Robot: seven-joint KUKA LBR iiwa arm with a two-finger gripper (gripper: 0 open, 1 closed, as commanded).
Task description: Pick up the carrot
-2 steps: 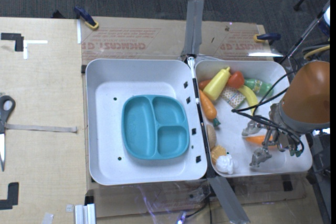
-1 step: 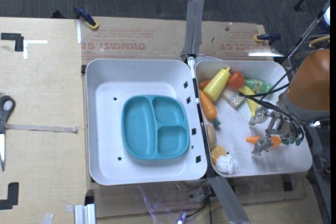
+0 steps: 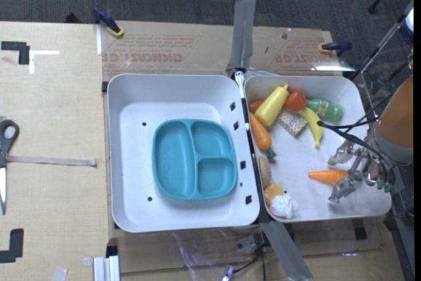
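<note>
Two shallow white bins are set side by side on the counter (image 3: 52,141). In the left bin (image 3: 125,207) a teal divided plate (image 3: 195,159) is laid flat, with three compartments.

The right bin (image 3: 375,207) is taken as the landmark. A carrot (image 3: 327,176) is seen lying on its floor, toward the right wall and in the near half, its thick end pointed at the gripper (image 3: 347,174). The gripper is placed just beside that end, inside the bin's right edge, with the fingers (image 3: 339,193) spread apart on either side of the carrot's end; nothing is pinched between them, as far as can be told.

A second, larger carrot (image 3: 260,133) is laid along the bin's left wall. A yellow bottle (image 3: 273,104) is tilted in the far left part, with a red tomato (image 3: 295,100) and a green toy (image 3: 327,108) beside it near the far wall. A banana (image 3: 312,124) is found near the bin's middle. A white lump (image 3: 283,205) is set in the near left corner.

A pair of scissors (image 3: 5,154) is laid at the counter's far left edge.
</note>
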